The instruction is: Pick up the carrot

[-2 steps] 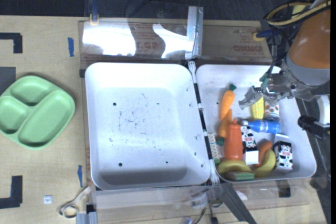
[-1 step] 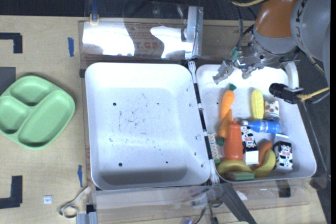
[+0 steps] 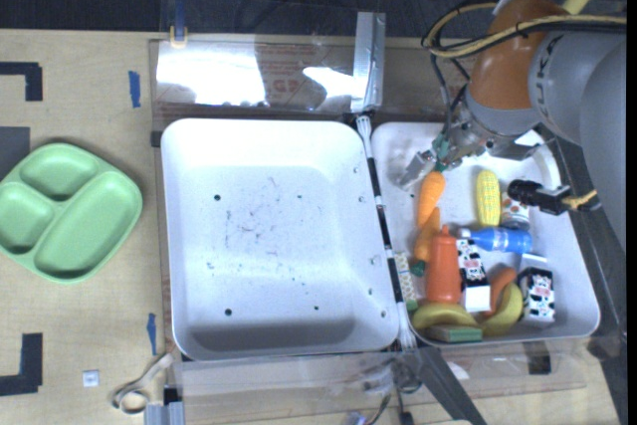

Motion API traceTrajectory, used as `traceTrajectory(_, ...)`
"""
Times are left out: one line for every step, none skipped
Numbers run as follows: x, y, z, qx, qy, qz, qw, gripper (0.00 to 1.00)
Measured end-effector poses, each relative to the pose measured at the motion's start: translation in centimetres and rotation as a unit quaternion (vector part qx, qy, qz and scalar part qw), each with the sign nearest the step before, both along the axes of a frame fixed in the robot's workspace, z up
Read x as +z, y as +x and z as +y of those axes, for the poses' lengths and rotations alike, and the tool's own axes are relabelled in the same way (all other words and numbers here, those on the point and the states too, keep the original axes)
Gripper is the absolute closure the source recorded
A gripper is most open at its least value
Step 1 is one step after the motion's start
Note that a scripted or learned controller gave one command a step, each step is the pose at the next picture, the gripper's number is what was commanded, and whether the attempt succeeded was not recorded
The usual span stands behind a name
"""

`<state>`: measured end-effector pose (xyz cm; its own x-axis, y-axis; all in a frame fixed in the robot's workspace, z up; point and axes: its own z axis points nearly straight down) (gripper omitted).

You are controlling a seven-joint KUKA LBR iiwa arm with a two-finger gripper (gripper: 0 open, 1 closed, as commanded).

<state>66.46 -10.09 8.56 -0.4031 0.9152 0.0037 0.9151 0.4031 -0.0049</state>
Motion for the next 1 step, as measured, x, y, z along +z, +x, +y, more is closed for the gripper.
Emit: traceTrajectory(1.29,0.30,-0.09,-0.001,-0.0008,-0.006,1.0000,1.00)
